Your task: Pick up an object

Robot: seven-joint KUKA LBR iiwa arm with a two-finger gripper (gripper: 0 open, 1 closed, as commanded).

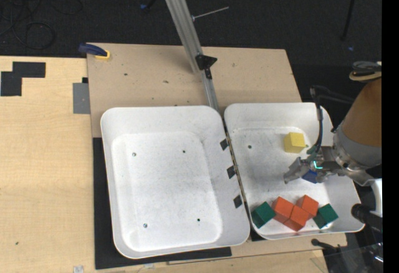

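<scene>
Just left of the claw point(303, 171) lies a yellow block point(295, 141).

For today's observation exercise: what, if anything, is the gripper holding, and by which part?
It cannot be told. The gripper sits low in the right bin, over something blue.

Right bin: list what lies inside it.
The right bin holds a yellow block, two green blocks and orange blocks. The tool covers a blue thing, mostly hidden.
</scene>
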